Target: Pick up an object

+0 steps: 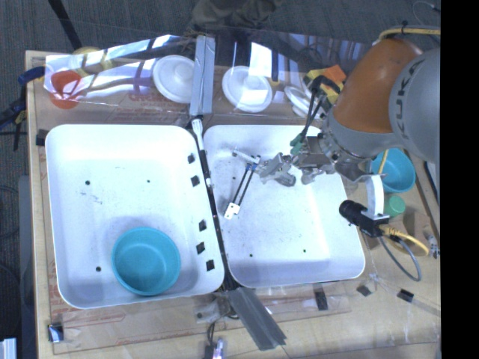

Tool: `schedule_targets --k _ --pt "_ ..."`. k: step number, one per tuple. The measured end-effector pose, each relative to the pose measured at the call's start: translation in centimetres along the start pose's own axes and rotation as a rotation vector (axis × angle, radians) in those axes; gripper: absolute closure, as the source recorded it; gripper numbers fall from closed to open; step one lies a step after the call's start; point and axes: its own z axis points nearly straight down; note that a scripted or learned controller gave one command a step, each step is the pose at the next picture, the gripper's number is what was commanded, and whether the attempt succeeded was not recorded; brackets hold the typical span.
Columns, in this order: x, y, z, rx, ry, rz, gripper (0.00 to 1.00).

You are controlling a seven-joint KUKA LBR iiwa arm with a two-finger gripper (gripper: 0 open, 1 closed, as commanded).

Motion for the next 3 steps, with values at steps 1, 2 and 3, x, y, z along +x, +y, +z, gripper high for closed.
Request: schedule_targets --k 1,2,3 --pt "-4.9 5.2 3.6 -0.001 -0.001 -0.027 0.00" --pt "-5.5 8.9 12.0 -0.005 0.000 -0.042 0.00" --pt "-2.6 0.8 14.4 -0.011 -0.004 -0.420 0.00"
